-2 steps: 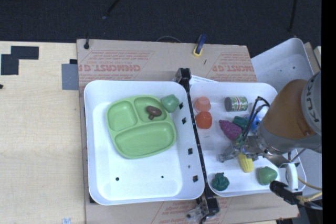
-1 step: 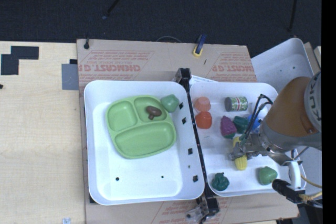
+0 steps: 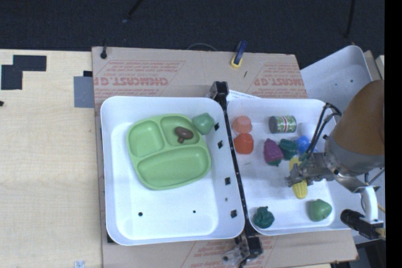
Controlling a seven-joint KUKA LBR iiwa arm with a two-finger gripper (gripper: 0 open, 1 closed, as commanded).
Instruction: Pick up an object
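Observation:
My gripper (image 3: pixel 299 179) hangs low in the right bin (image 3: pixel 251 198), right over a yellow object (image 3: pixel 300 187) that pokes out beneath it. Just left of it lie a purple piece (image 3: pixel 272 152), a dark teal piece (image 3: pixel 288 147) and a blue piece (image 3: pixel 303 143). Farther left sit a pink ball (image 3: pixel 242 125) and an orange-red ball (image 3: pixel 244 144). A small can (image 3: pixel 282 124) lies at the back. Toward the front are a green pepper-like item (image 3: pixel 319 209) and a dark green item (image 3: pixel 262 217).
The left bin (image 3: pixel 125 216) holds a green divided plate (image 3: pixel 168 151) with a brown item (image 3: pixel 183 134) in one section and a light green block (image 3: pixel 203 123) at its edge. A black divider (image 3: pixel 230 160) runs between the bins. The arm (image 3: pixel 361 135) covers the right bin's right side.

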